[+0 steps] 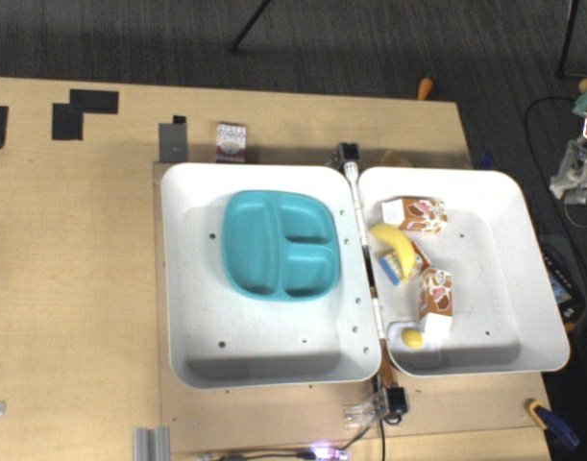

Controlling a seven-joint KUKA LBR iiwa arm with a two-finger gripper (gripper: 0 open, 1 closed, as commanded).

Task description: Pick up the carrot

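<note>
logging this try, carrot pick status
Gripper at right edge, outside right bin. Carrot unconfirmed; small orange thing at bench's far edge. Banana, packets in bin.

The carrot cannot be made out for certain. The likeliest sign is a small orange patch (419,256) in the right bin (500,267), touching the banana (395,246). Its shape is largely hidden.

Below me the pale tan wooden table (72,286) bears two shallow white plastic bins (192,353). The left one carries a turquoise divided plastic tray (279,245). In the right I see a curved yellow banana (396,247), brown-and-white printed packets (415,215) and a small yellow lemon-like piece (412,338).
</note>
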